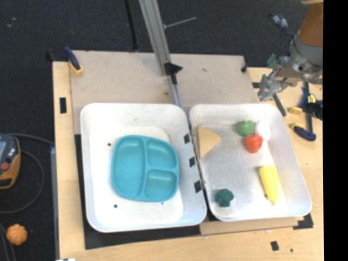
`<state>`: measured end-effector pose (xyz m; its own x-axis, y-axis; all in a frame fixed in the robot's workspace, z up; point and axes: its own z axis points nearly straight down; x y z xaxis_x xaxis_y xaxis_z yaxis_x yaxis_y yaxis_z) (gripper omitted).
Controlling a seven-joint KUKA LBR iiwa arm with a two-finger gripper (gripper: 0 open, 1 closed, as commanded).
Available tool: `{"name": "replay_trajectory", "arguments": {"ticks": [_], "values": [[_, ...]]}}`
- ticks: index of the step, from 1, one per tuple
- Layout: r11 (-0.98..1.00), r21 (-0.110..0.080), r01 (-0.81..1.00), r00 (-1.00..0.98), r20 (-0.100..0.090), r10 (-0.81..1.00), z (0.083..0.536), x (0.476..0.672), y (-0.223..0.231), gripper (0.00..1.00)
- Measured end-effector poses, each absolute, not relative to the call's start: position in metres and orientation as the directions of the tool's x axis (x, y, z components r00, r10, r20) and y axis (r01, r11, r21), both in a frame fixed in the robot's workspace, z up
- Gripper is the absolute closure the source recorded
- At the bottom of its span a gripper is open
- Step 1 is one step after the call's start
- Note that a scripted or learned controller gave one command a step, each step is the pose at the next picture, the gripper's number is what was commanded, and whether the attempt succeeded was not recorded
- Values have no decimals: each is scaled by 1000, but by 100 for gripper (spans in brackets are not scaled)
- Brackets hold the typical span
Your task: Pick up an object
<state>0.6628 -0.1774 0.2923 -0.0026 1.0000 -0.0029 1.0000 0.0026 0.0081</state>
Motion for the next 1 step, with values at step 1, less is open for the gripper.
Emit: {"name": "replay_trajectory", "arguments": {"ticks": [1], "values": [[4, 0, 1000, -4, 0, 1000, 278, 636, -136, 100]]}}
